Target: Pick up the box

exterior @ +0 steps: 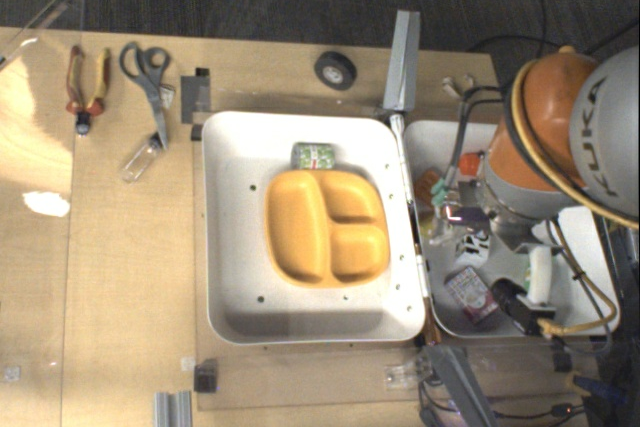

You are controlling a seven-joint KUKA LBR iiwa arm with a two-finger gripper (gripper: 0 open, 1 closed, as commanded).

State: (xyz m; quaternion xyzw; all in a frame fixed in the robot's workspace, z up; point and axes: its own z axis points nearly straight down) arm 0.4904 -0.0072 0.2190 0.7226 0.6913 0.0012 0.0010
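**Robot arm hangs over right bin, two small boxes in sight**

A grey KUKA arm [590, 135] with an orange band reaches in from the right of the frame and hangs low over the right bin [452, 327], one of two shallow white bins on a pale wooden bench [120, 265]. Its gripper [460, 223] sits amid cables and brackets at centre right, just inside the bin's left wall. The wrist hardware hides it, so it cannot be told how far it is open or whether it has hold of anything.

A purplish box [467, 287] lies tilted on the right bin's floor, just below the gripper in the frame and near the bin's lower edge. A second one, a green-and-white box [313, 155], rests in the left bin [228, 215], near the middle of its upper wall. It touches the upper edge of a yellow tray [327, 225] with three compartments (one long, two short), which takes up the centre of that bin. An orange object [431, 185], too blurred to name, lies against the right bin's left wall, above and to the left of the gripper.

Outside the bins, at the upper left of the frame, red-handled pliers [85, 85] and grey scissors [150, 80] lie side by side, with a small clear tube [142, 158] just below the scissors' tips. A roll of black tape [336, 69] lies at upper centre, beside a grey metal bar [403, 60] that rises from the gap between the bins.
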